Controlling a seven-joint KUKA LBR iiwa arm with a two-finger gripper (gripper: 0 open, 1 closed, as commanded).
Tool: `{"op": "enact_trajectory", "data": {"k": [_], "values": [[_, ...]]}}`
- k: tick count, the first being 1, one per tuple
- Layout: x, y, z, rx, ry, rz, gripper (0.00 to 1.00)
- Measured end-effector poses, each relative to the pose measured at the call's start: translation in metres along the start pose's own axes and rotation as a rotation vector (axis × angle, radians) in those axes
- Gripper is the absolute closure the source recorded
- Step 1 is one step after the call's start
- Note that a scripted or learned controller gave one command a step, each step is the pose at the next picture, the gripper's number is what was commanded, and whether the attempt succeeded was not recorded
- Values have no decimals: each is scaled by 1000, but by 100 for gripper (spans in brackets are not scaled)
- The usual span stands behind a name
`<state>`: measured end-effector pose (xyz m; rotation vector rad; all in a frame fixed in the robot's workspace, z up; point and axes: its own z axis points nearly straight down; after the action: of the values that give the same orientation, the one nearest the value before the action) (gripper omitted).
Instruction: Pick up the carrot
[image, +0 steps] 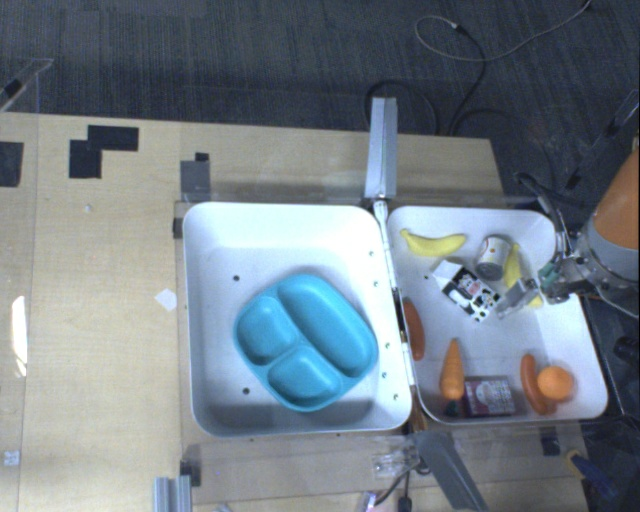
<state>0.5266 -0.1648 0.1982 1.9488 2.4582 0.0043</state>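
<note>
**A:** In the right bin's (596, 352) lower middle, the carrot (453, 369) lay with its narrow tip pointing away from us and its thick end just beside a dark packet (490, 395). A reddish sausage-shaped piece (413, 330) sat near it, against the bin's left wall.

**B:** That crowding was what we worried about. We judged that a descent slightly off toward the packet could close on the packet's edge, or push the carrot against it and roll it out of reach.

**A:** And the claw (522, 292) was well apart from the carrot, up by the right wall, low over a black-and-white box (469, 290). We saw two pale fingers spread a little, with nothing between them.

**B:** Around it we counted a banana (433, 242), a metal can (491, 257) and a yellow piece (513, 268). Travelling low across to the carrot, it could have dragged the box, we thought.

**A:** An orange ball (555, 381) in a brown holder (529, 383) lay to the carrot's right; its colour could have fooled a program.

**B:** The left bin (210, 300) held a blue divided plate (305, 340), its three compartments bare.
</note>
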Motion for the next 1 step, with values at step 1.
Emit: {"op": "enact_trajectory", "data": {"k": [1], "values": [[0,2,-12,-6,-3,-2,100]]}}
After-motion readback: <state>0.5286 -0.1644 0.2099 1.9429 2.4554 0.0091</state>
